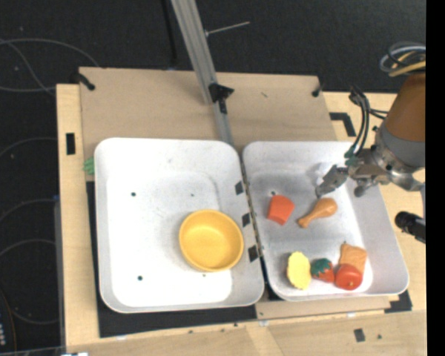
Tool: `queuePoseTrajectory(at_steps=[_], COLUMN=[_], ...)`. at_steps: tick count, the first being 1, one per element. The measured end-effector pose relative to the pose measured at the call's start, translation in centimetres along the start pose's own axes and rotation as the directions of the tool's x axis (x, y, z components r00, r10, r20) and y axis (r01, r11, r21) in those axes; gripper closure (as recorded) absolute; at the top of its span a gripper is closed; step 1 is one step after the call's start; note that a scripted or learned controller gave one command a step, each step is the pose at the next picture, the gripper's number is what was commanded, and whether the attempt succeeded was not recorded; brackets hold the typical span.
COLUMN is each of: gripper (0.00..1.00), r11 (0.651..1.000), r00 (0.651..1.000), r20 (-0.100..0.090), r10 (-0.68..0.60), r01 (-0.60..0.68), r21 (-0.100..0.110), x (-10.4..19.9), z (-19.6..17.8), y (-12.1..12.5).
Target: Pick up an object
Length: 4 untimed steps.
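Gripper (346, 182) over right bin (282, 162), jaws apart, nothing between them. Drumstick (318, 212) just below it, flat on bin floor, likely target. Orange block (280, 209), corn (299, 270), tomato (347, 276) also unlifted. Judgement: early stage; descent, closing, lifting all remain.

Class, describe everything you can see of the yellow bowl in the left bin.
The yellow bowl is round and a plain warm yellow all over, smooth like plastic, with a slightly raised rim. It stands upright, mouth up, with nothing visible inside. It sits on the floor of the left bin, toward that bin's lower right, close to the wall between the two bins. It rests on the bin floor alone; the gripper is over the right bin, away from it.
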State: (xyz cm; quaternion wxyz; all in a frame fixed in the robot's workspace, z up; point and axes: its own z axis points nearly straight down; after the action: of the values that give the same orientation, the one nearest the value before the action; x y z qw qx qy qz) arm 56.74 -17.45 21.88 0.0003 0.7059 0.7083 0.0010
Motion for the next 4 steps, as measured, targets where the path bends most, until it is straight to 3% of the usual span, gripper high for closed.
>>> queuePoseTrajectory(at_steps=[1, 3, 4], gripper=[0.0, 0.0, 1.0], r11=[1.0, 1.0, 1.0], r00=[1.0, 1.0, 1.0], r20=[0.0, 0.003, 0.002], r10=[0.001, 0.006, 0.009], r01=[-0.001, -0.006, -0.009], r21=[0.0, 0.006, -0.002], x=[0.0, 0.0, 0.0], z=[0.0, 11.5, 10.1], y=[0.0, -0.4, -0.2])
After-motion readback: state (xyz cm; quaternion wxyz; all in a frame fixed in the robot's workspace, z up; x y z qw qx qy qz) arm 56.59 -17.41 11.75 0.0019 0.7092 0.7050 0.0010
